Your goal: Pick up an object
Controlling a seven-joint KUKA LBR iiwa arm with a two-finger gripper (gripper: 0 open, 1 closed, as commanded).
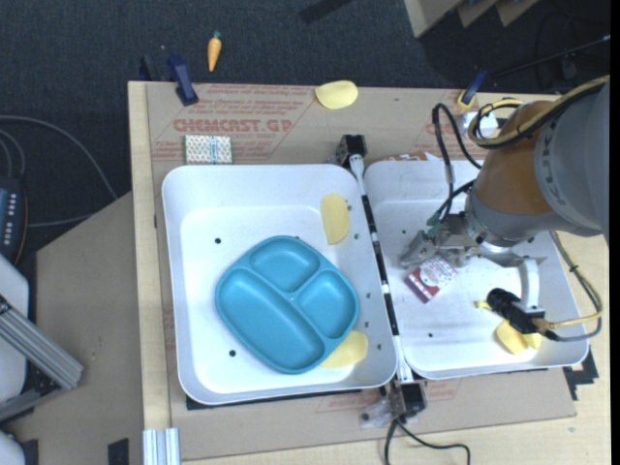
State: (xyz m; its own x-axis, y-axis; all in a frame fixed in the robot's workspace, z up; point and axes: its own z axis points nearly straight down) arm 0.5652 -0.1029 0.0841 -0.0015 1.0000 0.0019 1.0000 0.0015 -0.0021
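Note:
My gripper (418,250) hangs low over the left half of the right bin (465,352), its metal tip pointing toward the divider. Just below and to the right of the tip lies a small red and white packet (429,279); whether the tip touches it I cannot tell. A yellow lump (513,338) rests near the right bin's front right corner. In the left bin (194,260) sits a blue divided plate (286,303), with a pale yellow piece (335,218) by the bin's right wall and another yellow piece (346,350) at the plate's front edge.
The bulky grey and orange arm (542,172) covers the right bin's back right part. On the bench behind the bins lie a yellow object (336,94), a small patterned packet (208,148) and a blue clip (180,78). A black clamp (351,147) sits on the divider.

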